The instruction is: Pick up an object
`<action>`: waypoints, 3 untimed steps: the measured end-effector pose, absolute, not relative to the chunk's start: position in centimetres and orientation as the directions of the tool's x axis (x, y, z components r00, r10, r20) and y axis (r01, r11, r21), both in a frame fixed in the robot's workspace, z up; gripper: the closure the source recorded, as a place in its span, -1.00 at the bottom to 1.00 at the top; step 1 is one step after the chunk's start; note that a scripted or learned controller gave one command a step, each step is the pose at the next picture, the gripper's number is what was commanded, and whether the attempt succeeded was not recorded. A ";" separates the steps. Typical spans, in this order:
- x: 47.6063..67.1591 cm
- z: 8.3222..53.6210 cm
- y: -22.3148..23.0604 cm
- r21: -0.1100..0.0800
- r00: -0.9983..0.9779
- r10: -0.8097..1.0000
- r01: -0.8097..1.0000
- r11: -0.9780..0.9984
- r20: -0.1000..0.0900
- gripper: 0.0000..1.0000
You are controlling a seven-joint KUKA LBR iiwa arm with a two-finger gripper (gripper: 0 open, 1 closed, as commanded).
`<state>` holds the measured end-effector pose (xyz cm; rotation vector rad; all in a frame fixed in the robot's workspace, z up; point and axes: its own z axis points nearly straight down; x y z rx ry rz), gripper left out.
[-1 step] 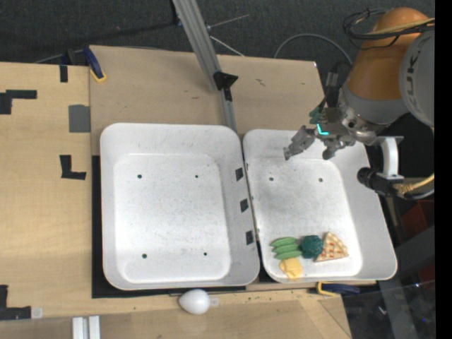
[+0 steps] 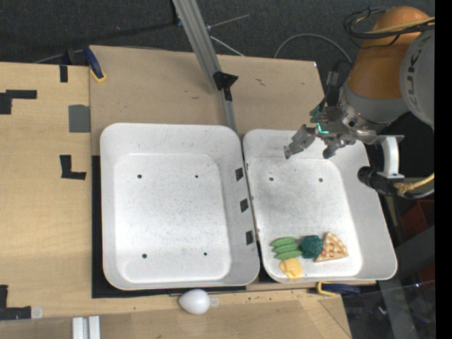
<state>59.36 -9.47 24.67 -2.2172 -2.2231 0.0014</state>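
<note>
Several small toy foods lie clustered in the near corner of the right bin (image 2: 367,210): a green pod (image 2: 285,246), a dark teal lump (image 2: 311,245), a yellow piece (image 2: 291,267) and a tan wedge like a pizza slice (image 2: 332,248). My gripper (image 2: 313,147) hovers over the far end of that bin, well away from the cluster. Its fingers are spread open with nothing between them.
The left bin (image 2: 169,203) sits next to the right one. A white egg-shaped object (image 2: 195,301) rests on the bench just in front of the left bin. A grey pole (image 2: 201,41) slants down to the gap between the bins.
</note>
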 end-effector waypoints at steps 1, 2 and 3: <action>58.6 18.7 -8.9 -0.008 -0.002 1.000 1.000 0.002 0.000 -1.00; 57.8 12.4 -9.1 -0.009 -0.001 1.000 1.000 0.001 0.000 -1.00; 57.8 8.7 -9.1 -0.002 -0.002 1.000 1.000 0.002 -0.001 -1.00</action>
